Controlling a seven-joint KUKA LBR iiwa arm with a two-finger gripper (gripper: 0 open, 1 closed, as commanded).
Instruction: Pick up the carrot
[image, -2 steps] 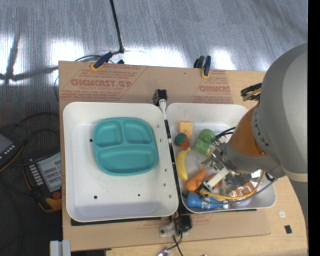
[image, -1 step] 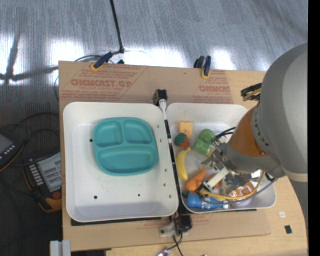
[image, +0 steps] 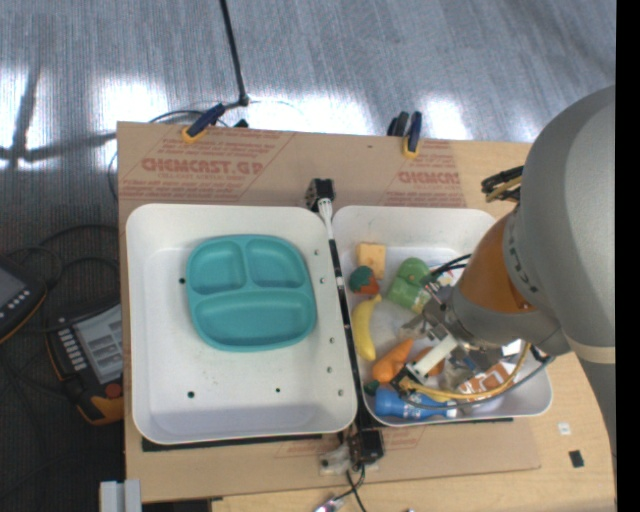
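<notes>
The grey arm (image: 570, 220) with its orange band fills the right side of the view, bent down over the right bin (image: 535, 400) so that its wrist hangs low among the toys there. The left bin (image: 150, 400) holds a teal divided plate (image: 250, 292), well apart from the work. In the right bin a yellow banana (image: 362, 328) lies along the left wall, a green toy (image: 408, 283) and a pale cheese block (image: 372, 256) sit toward the back, and a blue item (image: 405, 405) lies at the front. The carrot (image: 393, 362), small and orange, lies just right of the banana's lower end, tilted. The gripper (image: 432, 352) is down just beside the carrot, probably placed for a grasp, though whether it is open or closed cannot be told, since cables and wrist parts clutter it
</notes>
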